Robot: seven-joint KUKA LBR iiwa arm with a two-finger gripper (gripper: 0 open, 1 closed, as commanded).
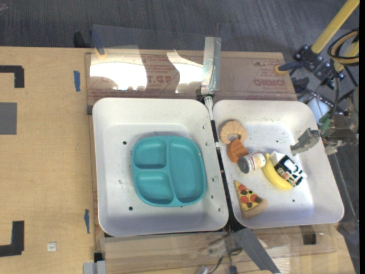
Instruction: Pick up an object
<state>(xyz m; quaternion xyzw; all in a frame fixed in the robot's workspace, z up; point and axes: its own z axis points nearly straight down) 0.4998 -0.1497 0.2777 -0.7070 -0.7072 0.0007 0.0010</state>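
The right bin [319, 210] holds several toy items. A tan donut [232, 129] lies at its upper left, with an orange-brown pastry [236, 149] just below it. A small can [251, 162] lies on its side next to a yellow banana [274, 176]. A black-and-white object [290, 170] rests against the banana's right side. A pizza slice [249, 198] lies near the front left. My gripper [309, 140] hangs over the bin's right part, up and to the right of the banana, with nothing seen in it.
The left bin [108, 170] carries a teal divided plate [169, 170]. A metal divider post [210, 67] stands behind the two bins. Cables and a yellow pole [340, 17] crowd the upper right. Cardboard covers the bench to the left.
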